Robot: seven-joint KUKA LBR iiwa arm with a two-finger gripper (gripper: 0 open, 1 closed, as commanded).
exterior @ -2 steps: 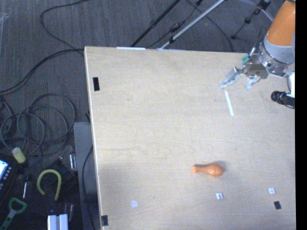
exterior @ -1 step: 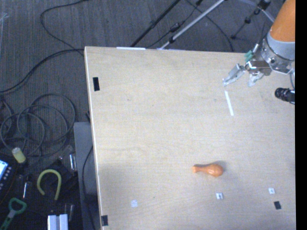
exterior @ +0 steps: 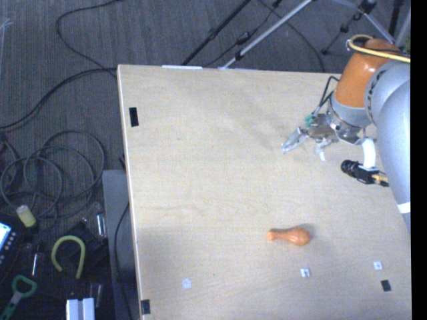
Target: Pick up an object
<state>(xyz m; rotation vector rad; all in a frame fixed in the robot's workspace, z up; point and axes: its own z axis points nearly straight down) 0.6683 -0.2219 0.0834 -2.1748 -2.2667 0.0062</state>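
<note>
Pale wood covers the worktop [exterior: 213, 179], a broad flat board seen from above at a slant, with dark carpet around it. A grey arm [exterior: 393, 125] with an orange band [exterior: 357, 79] reaches in from the right side of the view. At its tip, the claw [exterior: 305, 142] sits over the upper right part of the board. Its thin metal fingers [exterior: 291, 143] point left and down toward the surface and stand spread apart, with nothing between them.

An orange object [exterior: 291, 236], pear-shaped with a narrow neck pointing left, lies on its side in the lower middle-right of the board. It is well apart from the claw, nearer the viewer.

A short black cylinder [exterior: 360, 172] hangs just below the wrist, close to the arm. A black marker [exterior: 134, 117] sits near the board's left edge, and a few small pale and dark tags [exterior: 305, 273] dot the lower part.

On the floor to the left lie loops of black cable [exterior: 47, 172] and a yellow-green U-shaped piece [exterior: 67, 253]. Metal stand legs [exterior: 287, 12] cross the carpet at the top of the view.
</note>
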